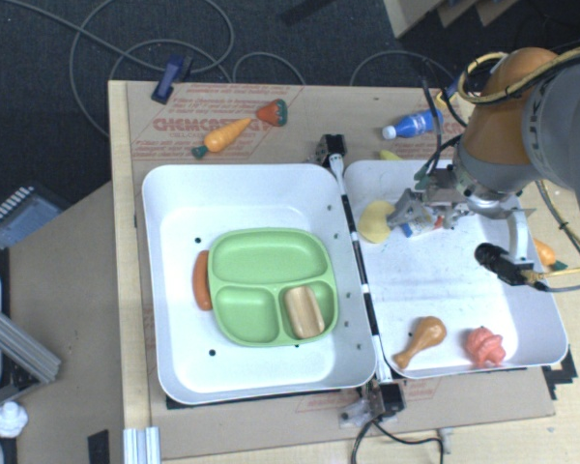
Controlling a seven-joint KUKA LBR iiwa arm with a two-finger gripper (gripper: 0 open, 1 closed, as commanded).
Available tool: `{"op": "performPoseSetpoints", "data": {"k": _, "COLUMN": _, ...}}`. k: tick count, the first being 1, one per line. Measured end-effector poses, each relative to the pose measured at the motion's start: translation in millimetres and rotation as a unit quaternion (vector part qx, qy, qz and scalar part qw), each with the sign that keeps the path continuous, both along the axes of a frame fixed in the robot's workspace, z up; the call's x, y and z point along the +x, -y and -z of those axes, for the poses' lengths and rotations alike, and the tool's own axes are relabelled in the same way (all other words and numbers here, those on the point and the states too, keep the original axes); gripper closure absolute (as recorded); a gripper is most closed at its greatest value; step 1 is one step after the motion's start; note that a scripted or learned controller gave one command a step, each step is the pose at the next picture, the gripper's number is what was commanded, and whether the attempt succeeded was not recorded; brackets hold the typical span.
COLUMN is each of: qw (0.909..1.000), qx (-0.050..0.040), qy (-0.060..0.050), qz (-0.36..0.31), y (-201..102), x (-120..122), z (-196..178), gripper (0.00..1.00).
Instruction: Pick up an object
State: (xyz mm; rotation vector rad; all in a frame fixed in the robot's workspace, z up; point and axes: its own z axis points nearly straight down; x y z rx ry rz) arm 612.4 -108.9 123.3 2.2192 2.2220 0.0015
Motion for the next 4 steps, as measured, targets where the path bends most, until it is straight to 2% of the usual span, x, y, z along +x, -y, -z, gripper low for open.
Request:
{"op": "performPoseSetpoints", "data": {"k": 1, "qw": 1.0, "qx": -0.0008, "qy": -0.001, "qz": 0.001, "y": 46, "x": 27, "z": 39, "gripper": 0.0}}
{"op": "performPoseSetpoints", "data": {"k": 2, "qw": 1.0, "qx": -0.0013, "qy": 0.001, "qz": 0.0, "y": 45, "x": 28, "z": 28, "gripper": 1.0}}
{"op": "performPoseSetpoints", "data": {"k": 3, "qw": 1.0, "qx": 0.0004, "qy": 0.002, "qz": -0.001, "y": -27, "x": 16, "z": -64, "gripper": 1.0}}
{"op": "performPoseSetpoints", "data": {"k": 4, "qw": 1.0, "qx": 0.001, "qy": -0.002, "qz": 0.0, "y": -93, "x": -30, "z": -61, "gripper": 1.0}}
